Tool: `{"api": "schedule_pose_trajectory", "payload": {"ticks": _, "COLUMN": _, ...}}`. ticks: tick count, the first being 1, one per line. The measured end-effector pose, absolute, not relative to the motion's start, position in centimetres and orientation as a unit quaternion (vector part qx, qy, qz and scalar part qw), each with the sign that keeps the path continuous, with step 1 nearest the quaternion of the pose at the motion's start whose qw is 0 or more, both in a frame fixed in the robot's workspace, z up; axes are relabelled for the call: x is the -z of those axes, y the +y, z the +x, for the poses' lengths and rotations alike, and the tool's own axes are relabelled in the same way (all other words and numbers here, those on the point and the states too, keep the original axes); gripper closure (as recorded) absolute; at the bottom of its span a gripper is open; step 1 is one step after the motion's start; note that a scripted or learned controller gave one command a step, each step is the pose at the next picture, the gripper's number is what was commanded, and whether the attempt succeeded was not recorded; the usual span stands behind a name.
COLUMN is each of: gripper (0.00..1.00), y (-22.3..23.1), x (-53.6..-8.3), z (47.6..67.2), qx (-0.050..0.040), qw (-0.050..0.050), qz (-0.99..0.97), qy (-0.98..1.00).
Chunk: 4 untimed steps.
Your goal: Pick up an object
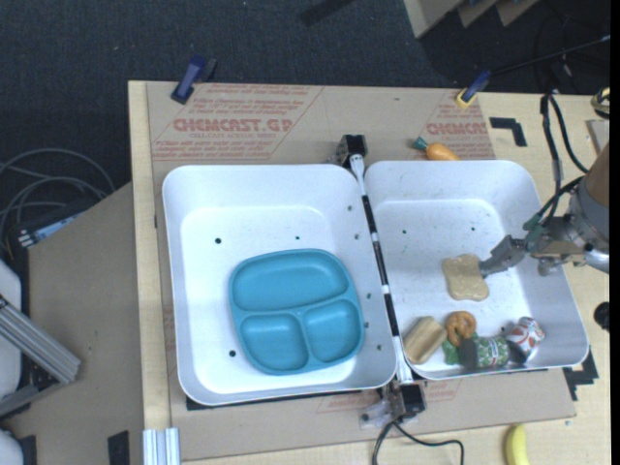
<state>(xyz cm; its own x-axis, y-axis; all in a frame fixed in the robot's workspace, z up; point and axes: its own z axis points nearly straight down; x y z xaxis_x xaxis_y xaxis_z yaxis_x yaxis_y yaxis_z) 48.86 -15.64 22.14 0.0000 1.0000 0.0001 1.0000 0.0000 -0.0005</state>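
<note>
While its finger state is unclear, the gripper [496, 259] touches the toast [464, 277] mid-bin [436, 177].

From my remote seat this reads as a robotics lab, not a home. I see a plywood bench top [145, 260] covered by a brown cardboard sheet printed "CHEMCAST" [232, 119], held down with a blue spring clamp [192, 77] and a yellow-and-blue clamp [474, 88]. Two shallow white plastic bins [184, 260] sit side by side, joined by black clips [353, 147]. Dark carpet floor [77, 37] surrounds the bench. Loose grey cables [44, 197] coil at left beside an aluminium extrusion rail [39, 342]. Black wiring [554, 153] runs along the grey robot arm [591, 221].
</note>
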Motion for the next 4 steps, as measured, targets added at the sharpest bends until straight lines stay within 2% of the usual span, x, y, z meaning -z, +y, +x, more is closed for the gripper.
{"api": "schedule_pose_trajectory", "payload": {"ticks": 1, "gripper": 0.00, "y": -14.4, "x": -8.4, "z": 47.9, "qx": 0.0002, "qw": 0.000, "qz": -0.707, "qy": -0.707}}
{"api": "schedule_pose_trajectory", "payload": {"ticks": 2, "gripper": 0.00, "y": -12.3, "x": -8.5, "z": 54.6, "qx": 0.0005, "qw": 0.000, "qz": -0.707, "qy": -0.707}}
{"api": "schedule_pose_trajectory", "payload": {"ticks": 3, "gripper": 0.00, "y": -9.5, "x": -8.5, "z": 57.4, "qx": 0.0004, "qw": -0.001, "qz": -0.707, "qy": -0.708}}
{"api": "schedule_pose_trajectory", "payload": {"ticks": 4, "gripper": 0.00, "y": -9.3, "x": -8.5, "z": 61.2, "qx": 0.0004, "qw": -0.001, "qz": -0.707, "qy": -0.708}}
